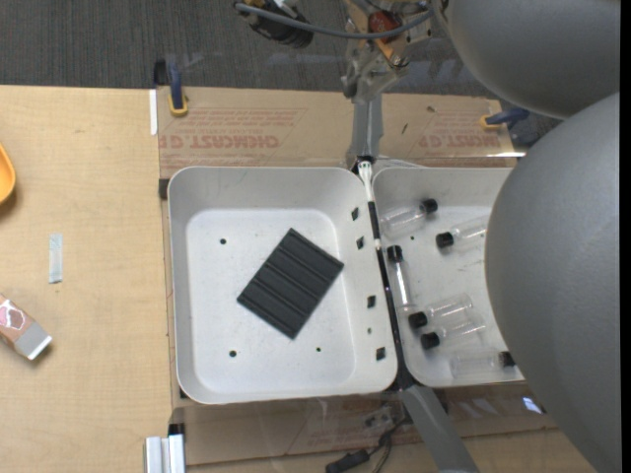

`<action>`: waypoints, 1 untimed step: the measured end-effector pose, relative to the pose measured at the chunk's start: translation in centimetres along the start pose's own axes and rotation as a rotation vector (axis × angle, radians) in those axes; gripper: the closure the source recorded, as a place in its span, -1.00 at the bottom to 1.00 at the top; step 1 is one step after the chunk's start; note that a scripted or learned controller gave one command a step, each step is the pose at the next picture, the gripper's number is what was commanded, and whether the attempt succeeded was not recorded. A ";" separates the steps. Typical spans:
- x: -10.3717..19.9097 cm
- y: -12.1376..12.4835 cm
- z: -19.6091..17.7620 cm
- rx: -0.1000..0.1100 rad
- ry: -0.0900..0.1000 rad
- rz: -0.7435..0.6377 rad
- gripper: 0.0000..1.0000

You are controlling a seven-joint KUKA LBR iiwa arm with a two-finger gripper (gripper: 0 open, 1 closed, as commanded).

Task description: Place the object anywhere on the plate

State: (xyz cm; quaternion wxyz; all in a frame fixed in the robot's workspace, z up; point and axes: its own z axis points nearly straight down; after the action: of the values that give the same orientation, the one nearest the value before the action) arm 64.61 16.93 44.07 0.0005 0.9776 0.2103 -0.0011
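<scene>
A black ribbed rectangular plate (291, 282) lies flat and turned at an angle in the middle of the left white bin (187, 294). Nothing rests on it. In the right bin (434, 368) lie several clear vials with black caps, among them one at the back (424, 208), one just right of it (449, 238) and one near the front (430, 339). The arm's broad grey body (562, 264) hangs over the right half of that bin and hides what lies under it.
The bins sit on cardboard (256, 136) held down by clamps (175, 95). On the wooden bench to the left lie a small metal strip (55, 259), a wrapped block (24, 329) and an orange object (4, 177). Cables (296, 18) hang at the back.
</scene>
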 end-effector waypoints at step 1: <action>0.0 0.3 -0.8 -0.002 -0.003 0.008 1.00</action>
State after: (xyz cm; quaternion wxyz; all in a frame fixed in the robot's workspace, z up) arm 64.72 16.64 44.87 0.0015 0.9784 0.2065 -0.0024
